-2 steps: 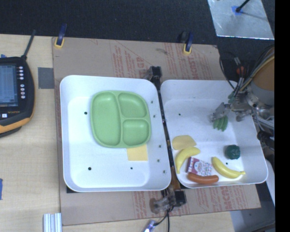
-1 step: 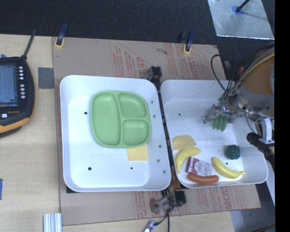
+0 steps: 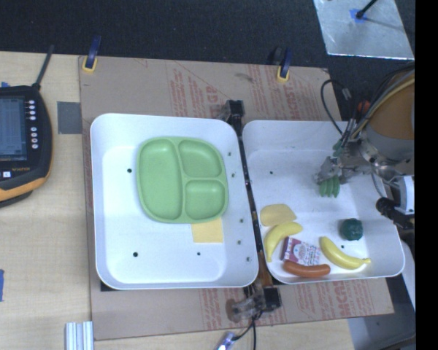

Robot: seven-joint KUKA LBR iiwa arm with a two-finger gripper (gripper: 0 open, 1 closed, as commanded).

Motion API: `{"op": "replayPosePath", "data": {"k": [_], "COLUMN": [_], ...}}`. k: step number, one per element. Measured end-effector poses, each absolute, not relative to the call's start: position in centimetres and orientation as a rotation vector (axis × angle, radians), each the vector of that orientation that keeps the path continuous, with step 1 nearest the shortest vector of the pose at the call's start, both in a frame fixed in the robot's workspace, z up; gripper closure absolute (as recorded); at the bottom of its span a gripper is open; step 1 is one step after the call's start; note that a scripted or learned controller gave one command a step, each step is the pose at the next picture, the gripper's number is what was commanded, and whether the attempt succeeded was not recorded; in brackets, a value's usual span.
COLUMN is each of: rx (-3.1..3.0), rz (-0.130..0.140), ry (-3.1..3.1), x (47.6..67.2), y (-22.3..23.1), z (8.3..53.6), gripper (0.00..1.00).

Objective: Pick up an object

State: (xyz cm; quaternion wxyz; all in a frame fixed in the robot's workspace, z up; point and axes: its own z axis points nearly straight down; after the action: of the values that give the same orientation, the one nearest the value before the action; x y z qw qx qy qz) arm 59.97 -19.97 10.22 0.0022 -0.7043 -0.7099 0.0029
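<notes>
Green is what's at my fingertips right now: a little ribbed green thing [image 3: 329, 188], maybe a pickle or a small veggie toy, sitting right under my claw [image 3: 331, 175] in the right bin [image 3: 292, 141]. My claw is down low over its top end, touching it or close to it, but honestly I can't tell from up here how far apart the tips are, or whether they've actually got it pinched. So I'm not calling that a grab.

Progress-wise, I'd say I'm somewhere around the reach/close part of the pick. Nothing is clearly lifted off the bin floor, so the actual pick-up still looks left to do.

Other stuff in my bin is all down by the near edge: a yellow slice [image 3: 277, 214], two bananas [image 3: 280, 235] [image 3: 342, 254], a small red and white packet [image 3: 300, 252] between them, a hot dog sausage [image 3: 306, 270], and a dark green round thing [image 3: 352, 229] off to the side. Left bin [image 3: 117, 195] has a green divided plate [image 3: 182, 179] with a yellow square [image 3: 207, 231] poking out from its near edge.
</notes>
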Motion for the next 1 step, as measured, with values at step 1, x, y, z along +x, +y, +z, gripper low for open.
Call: {"op": "replayPosePath", "data": {"k": [1], "rx": [-2.216], "rz": [0.000], "ry": [-2.225], "x": [62.07], "y": [-14.69], "z": [17.15], "gripper": [1.00]}}
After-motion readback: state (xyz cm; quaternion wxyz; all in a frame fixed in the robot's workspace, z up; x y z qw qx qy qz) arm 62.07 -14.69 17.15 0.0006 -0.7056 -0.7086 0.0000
